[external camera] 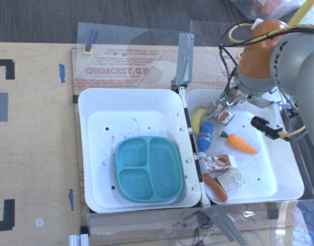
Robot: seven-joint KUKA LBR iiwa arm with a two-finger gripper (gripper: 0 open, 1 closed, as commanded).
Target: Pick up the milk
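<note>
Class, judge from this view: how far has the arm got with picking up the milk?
Done: the gripper has reached the right bin, near the banana and a small carton. In hand: nothing visibly gripped. Left: the milk carton lies beside the blue bottle, unlifted; grasping and raising it remain.

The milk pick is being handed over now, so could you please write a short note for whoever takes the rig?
Gripper: low over the back of the right bin, beside a small red-and-white carton; I cannot tell whether it is open or shut.
Milk: the milk carton lies toward the front of the right bin, next to the hot dog, apart from the gripper.
Also there: banana, blue bottle, carrot. A teal divided plate sits in the left bin.
Done: nothing lifted.
Left: reach the milk carton, grasp, lift.
</note>
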